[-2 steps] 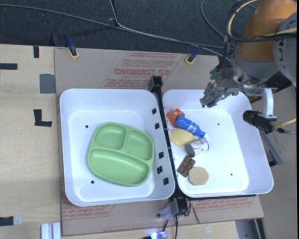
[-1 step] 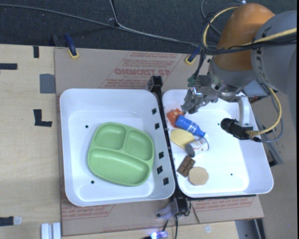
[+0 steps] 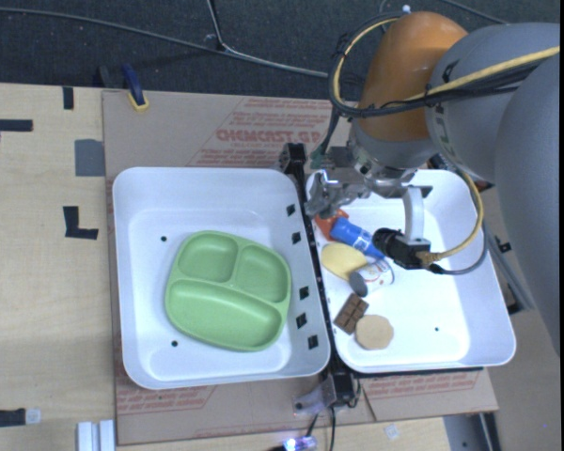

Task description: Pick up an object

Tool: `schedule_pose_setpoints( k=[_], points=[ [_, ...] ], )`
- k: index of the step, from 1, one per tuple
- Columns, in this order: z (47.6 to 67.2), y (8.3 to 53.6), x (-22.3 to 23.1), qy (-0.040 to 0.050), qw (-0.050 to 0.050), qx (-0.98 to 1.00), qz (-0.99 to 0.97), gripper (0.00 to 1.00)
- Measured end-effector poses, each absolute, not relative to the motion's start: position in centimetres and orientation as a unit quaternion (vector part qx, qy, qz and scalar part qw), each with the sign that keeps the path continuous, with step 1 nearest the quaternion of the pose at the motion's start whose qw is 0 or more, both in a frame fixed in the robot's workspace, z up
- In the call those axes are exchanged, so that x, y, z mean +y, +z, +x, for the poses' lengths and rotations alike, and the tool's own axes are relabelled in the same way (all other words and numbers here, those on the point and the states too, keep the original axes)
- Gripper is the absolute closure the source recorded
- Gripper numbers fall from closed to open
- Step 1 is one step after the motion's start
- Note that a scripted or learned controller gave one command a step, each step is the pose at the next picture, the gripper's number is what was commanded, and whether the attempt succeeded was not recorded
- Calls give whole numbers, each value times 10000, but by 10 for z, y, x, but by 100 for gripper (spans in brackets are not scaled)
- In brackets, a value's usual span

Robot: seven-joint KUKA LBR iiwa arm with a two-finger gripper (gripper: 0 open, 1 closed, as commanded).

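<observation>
One fixed camera is looking down at a slant on the worktop [image 3: 38,280], taking in both bins, with the arm [image 3: 489,73] looming close at right.

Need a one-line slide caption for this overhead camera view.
KUKA arm's gripper low over the right bin of small objects; green divided plate in the left bin.

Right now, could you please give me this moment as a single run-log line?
arm: over right bin | gripper: near its top-left corner, fingers unclear | nearby: blue item, yellow item | left bin: green divided plate | grasp: none seen
</observation>
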State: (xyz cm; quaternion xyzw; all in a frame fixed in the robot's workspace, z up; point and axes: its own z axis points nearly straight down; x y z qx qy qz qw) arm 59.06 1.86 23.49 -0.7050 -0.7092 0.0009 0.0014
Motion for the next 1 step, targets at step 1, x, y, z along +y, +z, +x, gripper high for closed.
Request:
schedule_pose_setpoints(
  k=[1],
  points=[
    [583,242,73,-3,9,-7097,-7045,100]
  ],
)
